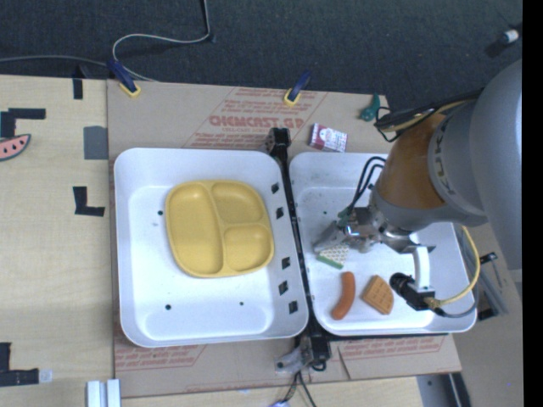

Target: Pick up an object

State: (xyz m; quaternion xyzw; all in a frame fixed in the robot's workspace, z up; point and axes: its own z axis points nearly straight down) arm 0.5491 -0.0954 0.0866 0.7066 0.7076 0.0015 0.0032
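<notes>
Camera view: my claw [339, 242] sits low in the right bin [441, 329], its grip unreadable, partly hiding a pale waffle-like piece [333, 255] beside the sausage [343, 296].

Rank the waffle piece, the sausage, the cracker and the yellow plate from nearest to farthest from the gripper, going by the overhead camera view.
Measured from the gripper in the right bin:
1. Waffle piece, just below it.
2. Sausage, toward the bin's front edge; the cracker beside it is too close to call.
3. Yellow plate, in the left bin.
</notes>
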